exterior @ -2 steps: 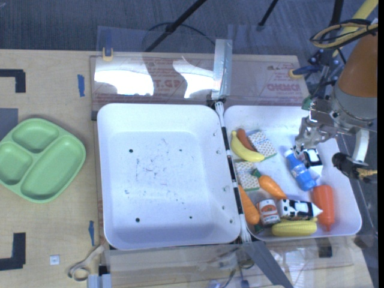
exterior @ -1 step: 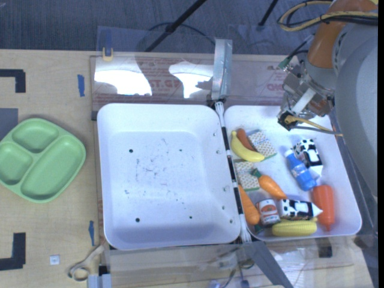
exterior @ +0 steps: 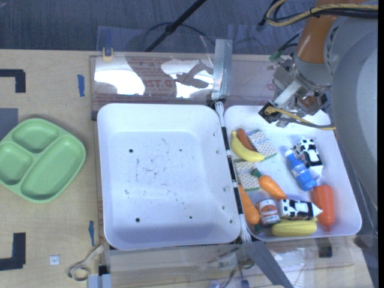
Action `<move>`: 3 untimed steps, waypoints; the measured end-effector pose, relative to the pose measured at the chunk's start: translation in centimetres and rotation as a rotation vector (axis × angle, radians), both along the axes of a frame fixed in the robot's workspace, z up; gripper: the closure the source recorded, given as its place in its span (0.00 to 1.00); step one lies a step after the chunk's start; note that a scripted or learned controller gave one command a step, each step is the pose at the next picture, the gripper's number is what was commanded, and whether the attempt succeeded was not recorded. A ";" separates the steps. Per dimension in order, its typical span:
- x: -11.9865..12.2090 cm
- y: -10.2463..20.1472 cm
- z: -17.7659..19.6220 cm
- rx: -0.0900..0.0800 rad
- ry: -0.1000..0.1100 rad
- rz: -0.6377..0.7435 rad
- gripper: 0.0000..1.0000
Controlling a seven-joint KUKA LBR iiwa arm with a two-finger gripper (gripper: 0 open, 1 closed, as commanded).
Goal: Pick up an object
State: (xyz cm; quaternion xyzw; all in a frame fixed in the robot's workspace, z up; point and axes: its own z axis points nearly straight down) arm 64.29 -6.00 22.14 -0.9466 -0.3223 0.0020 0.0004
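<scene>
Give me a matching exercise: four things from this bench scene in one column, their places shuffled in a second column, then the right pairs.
1. banana
2. green tray
3. corn cob
4. red pepper

A. near edge of the right bin
B. on the bench, left of both bins
C. right bin's near right corner
D. right bin, beside the divider

Pairs: 1-D, 2-B, 3-A, 4-C

The arm (exterior: 354,47) was grey and thick, with an orange band (exterior: 315,38) above the wrist. Yellow and black cables (exterior: 294,11) looped over it.
</scene>
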 end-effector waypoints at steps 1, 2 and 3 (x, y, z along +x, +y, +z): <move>0.6 2.8 -1.3 -0.001 0.001 -0.226 1.00; 0.2 -1.8 -1.5 0.001 -0.001 -0.441 1.00; 0.2 -1.8 -1.5 0.001 -0.001 -0.441 0.00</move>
